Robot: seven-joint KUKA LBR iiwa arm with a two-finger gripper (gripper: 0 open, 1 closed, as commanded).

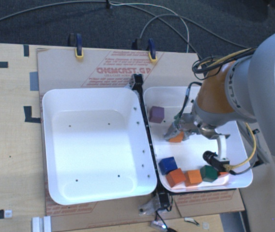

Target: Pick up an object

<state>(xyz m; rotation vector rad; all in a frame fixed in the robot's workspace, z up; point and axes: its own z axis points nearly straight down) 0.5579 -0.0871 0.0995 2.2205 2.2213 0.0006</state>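
Observation:
My gripper (pixel 177 132) is low inside the right bin (pixel 191 154), near its middle. A small orange block (pixel 176 138) sits right at the gripper's tip, partly covered by it; whether it is gripped is unclear. A purple cube (pixel 156 113) lies just up and left of the gripper, apart from it. Along the bin's front wall lie a blue cube (pixel 167 165), a dark orange cube (pixel 176 177), a lighter orange cube (pixel 193 177) and a green cube (pixel 208 173).
The left bin (pixel 94 144) stands beside the right one, with a black divider (pixel 145 124) between them. The arm's grey body (pixel 253 91) and its cables hang over the right bin's far right side. Two clamps (pixel 79 46) hold the cardboard at the back.

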